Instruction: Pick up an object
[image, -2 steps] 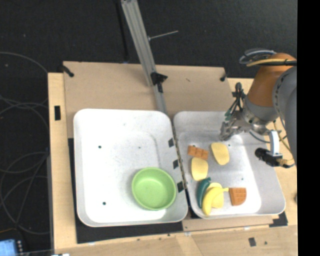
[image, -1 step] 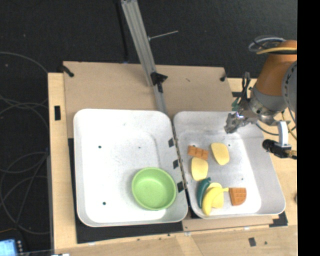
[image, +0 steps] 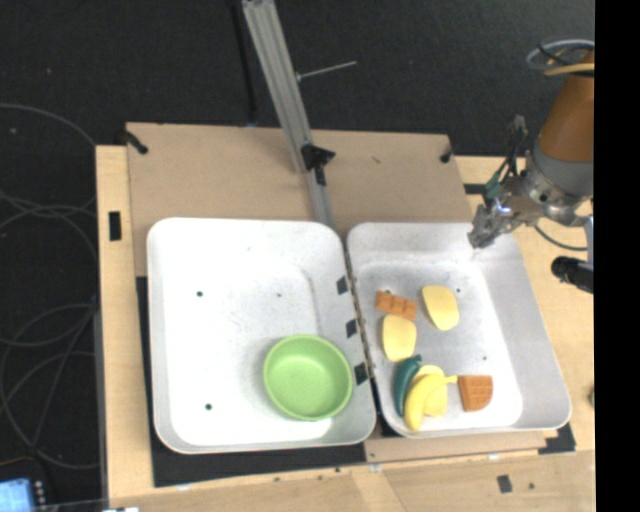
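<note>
Bench bins (image: 500, 262) hold toy food (image: 440, 306), green bowl (image: 308, 376).

This looks like a robotics lab rather than a home or shop — a plain light-wood desk (image: 115, 330) stands on dark carpeted floor (image: 60, 60), with loose black cables (image: 40, 300) trailing across it. A brown cardboard sheet (image: 220, 170) covers the desk top, a slanted grey aluminium rail (image: 285, 100) rises from it, and a grey robot arm with an orange band (image: 565, 130) reaches over two shallow white plastic bins (image: 200, 280) — holding toy-like test pieces.
</note>
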